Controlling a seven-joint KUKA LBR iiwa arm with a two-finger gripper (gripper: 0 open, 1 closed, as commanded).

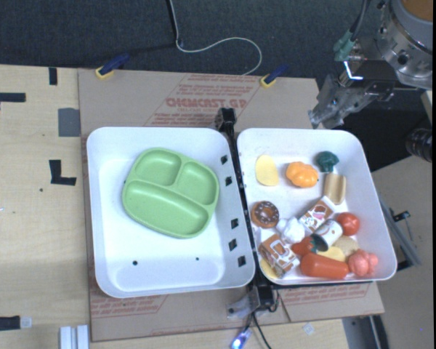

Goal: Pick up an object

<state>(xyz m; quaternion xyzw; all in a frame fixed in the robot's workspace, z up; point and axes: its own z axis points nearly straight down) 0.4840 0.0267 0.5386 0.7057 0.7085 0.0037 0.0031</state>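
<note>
left bin [109, 267] showing white, holding pale green divided plate [171, 191] | right bin [374, 187] showing white | yellow piece [267, 170] at 10 o'clock | orange piece [302, 174] | brown donut [264, 214] wearing speckled icing | red sausage [323, 267] at 6 o'clock

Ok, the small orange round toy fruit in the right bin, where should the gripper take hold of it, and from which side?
Probably straight down from above, closing across the widest middle of the small orange round toy fruit. It lies apart from the flat yellow piece and the dark green toy, leaving bare floor of the white right bin on both sides for the fingers.
</note>
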